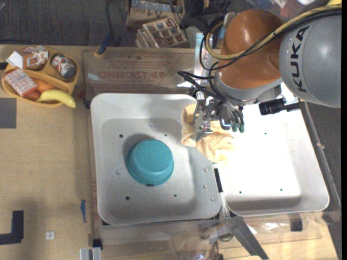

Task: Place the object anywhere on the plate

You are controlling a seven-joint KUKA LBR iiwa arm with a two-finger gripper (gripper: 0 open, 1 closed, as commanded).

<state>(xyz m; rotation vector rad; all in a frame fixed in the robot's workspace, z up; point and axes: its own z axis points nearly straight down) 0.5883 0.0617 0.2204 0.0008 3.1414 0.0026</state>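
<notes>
While teal plate [150, 162] sits upside-down at centre of left bin [108, 118], crumpled tan cloth [209, 136] lies at plate's 2 o'clock, draped over divide toward right bin [282, 167]. Gripper [204, 124] at cloth's 12 o'clock edge, fingers pinching cloth fold.

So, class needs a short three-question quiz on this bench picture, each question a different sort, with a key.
1. True or false: the teal plate lies in the left bin.
2. The yellow cloth lies: A) on the plate; B) across the join between the two bins, under the gripper; C) beside the banana.
3. Fill in: the arm reaches in from the picture's ____.

Key: 1 true; 2 B; 3 right.
</notes>
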